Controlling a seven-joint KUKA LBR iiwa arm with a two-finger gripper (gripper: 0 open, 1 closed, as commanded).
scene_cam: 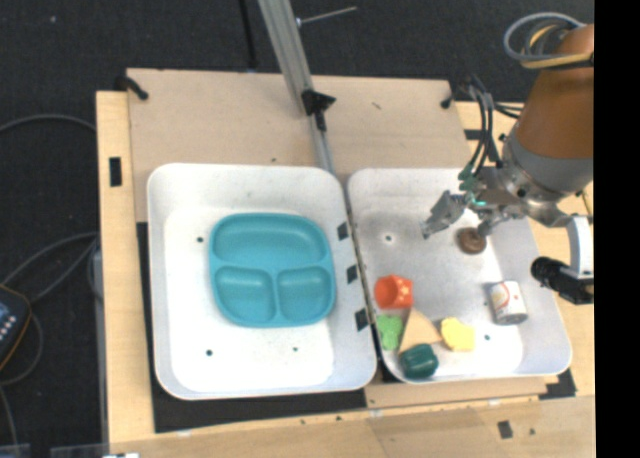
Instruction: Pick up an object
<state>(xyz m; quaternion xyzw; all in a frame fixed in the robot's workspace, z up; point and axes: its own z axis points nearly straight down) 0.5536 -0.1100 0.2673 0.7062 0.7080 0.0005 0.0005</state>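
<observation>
Brown piece (470,240), small and rounded, low on the floor of the right bin (372,208), in the upper half toward the far side from the left bin (160,246). From the camera view: just under the gripper (458,220), at the end of the arm (555,136) reaching in from the right; touching or a little apart, impossible to say. Cannot tell whether gripper spread or closed, and nothing visibly clamped in it. Well apart from the cluster along the near edge: orange piece (393,292), green piece (388,330), tan wedge (424,329), dark-teal piece (419,360), yellow piece (458,334), 5 in all, with 1 small can (506,301) lying on its side off to the right. Over in the left bin, 1 teal divided plate (270,268) with 3 compartments. Probably light and stiff, perhaps wood or hard plastic, so unlikely to crush; likely smooth and curved, hence prone to squirt or roll away under an off-centre pinch. Best taken straight from above, across the widest part, centred, with a firm but modest squeeze. Plenty of bare floor all round, so no neighbours to bump on the way down.
</observation>
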